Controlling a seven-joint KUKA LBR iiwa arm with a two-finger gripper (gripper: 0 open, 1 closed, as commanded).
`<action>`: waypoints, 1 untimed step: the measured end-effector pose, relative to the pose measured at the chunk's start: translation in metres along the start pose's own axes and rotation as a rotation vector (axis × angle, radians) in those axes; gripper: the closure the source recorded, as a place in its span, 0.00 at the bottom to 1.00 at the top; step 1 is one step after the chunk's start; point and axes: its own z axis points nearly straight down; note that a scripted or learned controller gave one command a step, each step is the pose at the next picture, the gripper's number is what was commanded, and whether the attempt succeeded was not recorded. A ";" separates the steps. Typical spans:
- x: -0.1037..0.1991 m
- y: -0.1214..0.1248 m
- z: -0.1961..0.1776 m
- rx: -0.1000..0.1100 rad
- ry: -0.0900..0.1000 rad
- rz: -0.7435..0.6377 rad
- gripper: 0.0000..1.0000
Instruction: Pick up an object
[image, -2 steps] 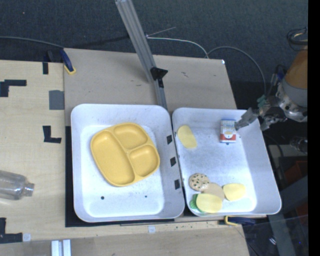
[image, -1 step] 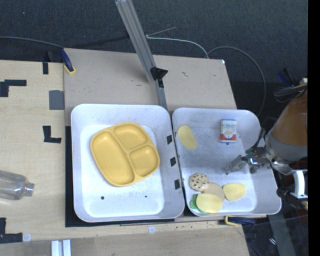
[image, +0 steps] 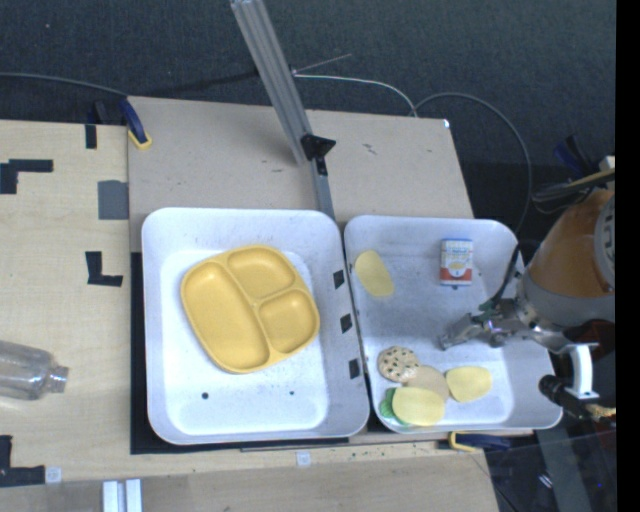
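From above, the gripper (image: 452, 338) hangs low in the right bin (image: 430, 232), its state impossible to tell. Just below it lie a cookie (image: 397, 362) and yellow chips (image: 468, 382). A yellow divided plate (image: 249, 306) fills the left bin (image: 170, 300).

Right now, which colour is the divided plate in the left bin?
Yellow; the divided plate shows in the camera view.

A yellow divided plate (image: 250, 308) in a white bin (image: 165, 300); a brown speckled cookie (image: 397, 363) beside pale-yellow pieces (image: 468, 382).
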 end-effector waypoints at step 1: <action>0.001 0.000 -0.011 -0.001 0.002 -0.001 1.00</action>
